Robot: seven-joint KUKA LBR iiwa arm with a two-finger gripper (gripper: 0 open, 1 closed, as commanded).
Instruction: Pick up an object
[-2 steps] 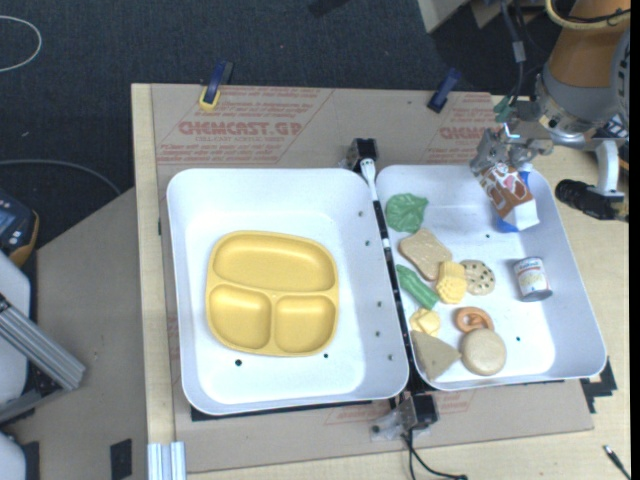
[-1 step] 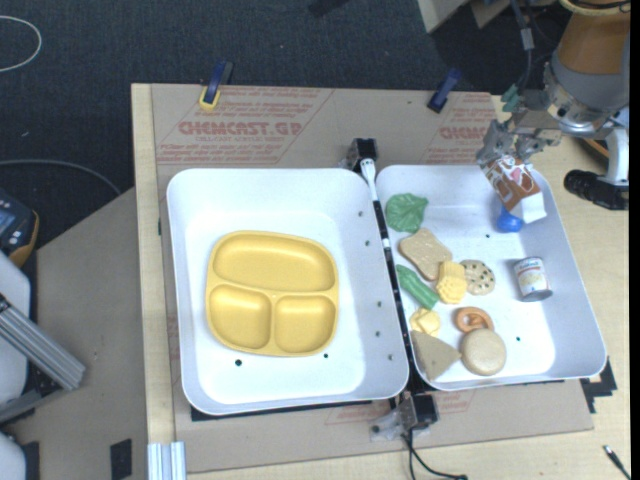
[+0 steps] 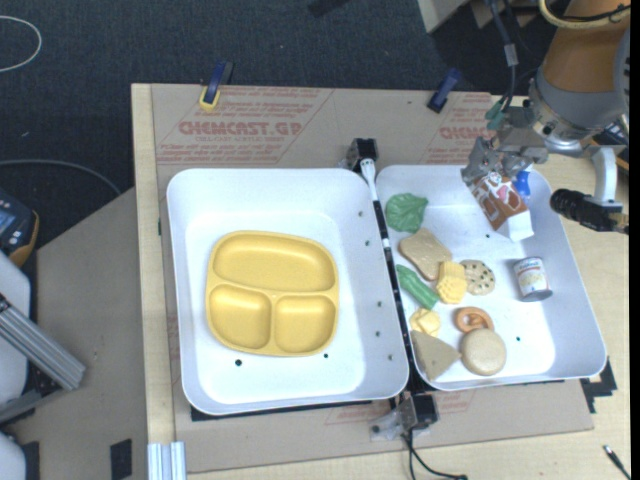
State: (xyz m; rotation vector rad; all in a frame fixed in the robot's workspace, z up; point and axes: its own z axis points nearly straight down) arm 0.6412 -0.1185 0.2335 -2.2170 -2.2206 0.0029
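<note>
My gripper [image 3: 492,166] hangs over the far part of the right bin [image 3: 570,313], under the grey wrist with the orange band. Directly below it, touching or nearly touching, is a brown and white carton [image 3: 503,204] with a blue spot, lying tilted. I cannot tell whether the carton rests on the bin floor or is lifted. Nearer me in the same bin lie a green leaf [image 3: 406,210], a tan bread slice [image 3: 425,253], a chocolate-chip cookie [image 3: 479,276], a small can [image 3: 530,278], a doughnut [image 3: 472,319] and a round bun [image 3: 483,351].
The left bin [image 3: 190,268] holds a yellow divided plate [image 3: 272,292]. A black hinge strip [image 3: 382,248] runs between the bins. A green pod [image 3: 417,286], yellow pieces [image 3: 452,283] and a tan wedge [image 3: 432,353] crowd the right bin's left side.
</note>
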